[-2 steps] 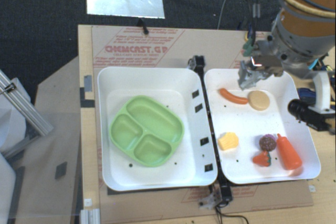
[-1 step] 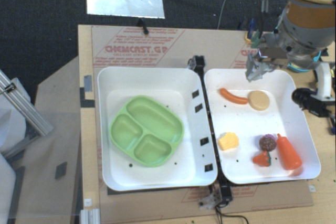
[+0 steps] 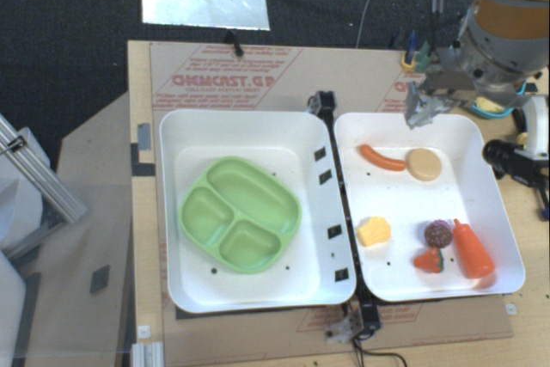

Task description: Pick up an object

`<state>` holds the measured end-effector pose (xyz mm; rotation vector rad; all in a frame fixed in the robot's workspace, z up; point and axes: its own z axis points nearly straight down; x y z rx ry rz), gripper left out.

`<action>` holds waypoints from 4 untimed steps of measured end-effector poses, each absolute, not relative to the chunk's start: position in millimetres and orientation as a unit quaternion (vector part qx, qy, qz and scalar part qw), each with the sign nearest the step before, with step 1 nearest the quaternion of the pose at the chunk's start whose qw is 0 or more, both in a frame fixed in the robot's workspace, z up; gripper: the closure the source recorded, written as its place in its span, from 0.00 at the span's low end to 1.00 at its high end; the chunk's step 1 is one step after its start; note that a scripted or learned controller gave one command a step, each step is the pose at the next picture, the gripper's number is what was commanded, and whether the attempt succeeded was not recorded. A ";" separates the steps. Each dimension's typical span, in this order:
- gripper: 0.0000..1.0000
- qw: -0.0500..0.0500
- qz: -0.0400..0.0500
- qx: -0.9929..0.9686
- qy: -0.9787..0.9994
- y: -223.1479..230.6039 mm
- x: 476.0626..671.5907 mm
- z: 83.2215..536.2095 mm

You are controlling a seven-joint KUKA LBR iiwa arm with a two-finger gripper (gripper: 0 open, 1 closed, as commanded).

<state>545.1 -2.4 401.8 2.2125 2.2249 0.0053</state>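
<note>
Bench: 2 shallow white bins side by side on a sheet of cardboard, hinged or clipped along a black centre strip, presumably so items can be carried from one to the other.

Left bin (image 3: pixel 176 211): holds 1 green divided plate (image 3: pixel 240 216) with 3 compartments, lying flat near the middle; nothing sits in its compartments.

Right bin (image 3: pixel 490 185): holds all the loose items, well spread, which should leave room around each for fingers to come down.

Candidates: sausage (image 3: pixel 381 158) and tan round bun (image 3: pixel 424 164) near the far wall, just beside each other; yellow piece (image 3: pixel 374 231) alone toward the centre strip; purple ball (image 3: pixel 439 232), red strawberry (image 3: pixel 429 261) and orange carrot (image 3: pixel 473 249) clustered at the near right, close enough to crowd a grasp.

Gripper (image 3: pixel 418 109): hangs above the far rim of the right bin, clear of every item, nothing between its fingers; open or shut, cannot tell from this angle.

Arm: enters from upper right, wrist pointing down, posed for a vertical descent.

Stage: judged pre-grasp; no object lifted yet.

Likely target: sausage or bun, being nearest below the gripper, but this is a guess.

Risk: sausage and bun sit close together; fingers could nudge one while closing on the other.
</note>
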 end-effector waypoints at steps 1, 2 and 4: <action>1.00 0.003 0.003 0.704 0.710 -2.5 545.8 413.1; 1.00 0.002 0.001 0.707 0.707 -28.4 590.4 383.7; 1.00 -0.001 0.000 0.704 0.710 95.9 499.8 357.7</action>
